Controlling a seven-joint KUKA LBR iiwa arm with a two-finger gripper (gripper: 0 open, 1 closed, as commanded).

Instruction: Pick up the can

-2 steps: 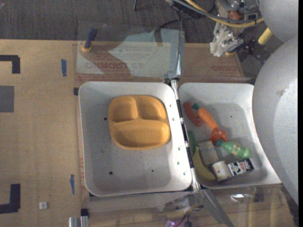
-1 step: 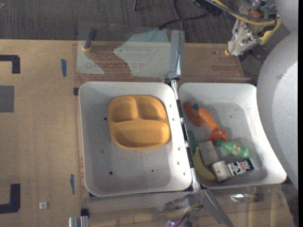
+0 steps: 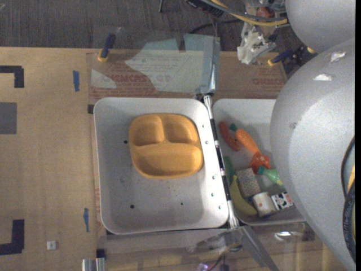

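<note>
Can (image 3: 262, 202): small, pale, in right bin (image 3: 248, 109) near its front edge, against banana (image 3: 241, 201). Probably light, rigid, smooth (may roll or slip); take across the curved sides, mid-body. Grasp state: cannot tell

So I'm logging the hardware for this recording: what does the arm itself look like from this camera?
The arm shows as large, smooth, rounded grey housings with a soft sheen and small bright highlights, bulking over the right-hand white bin. A dark curved line with a thin yellow streak runs near its lower right side. Behind it, past the bench, yellow and black cables hang in a loose bundle.
</note>
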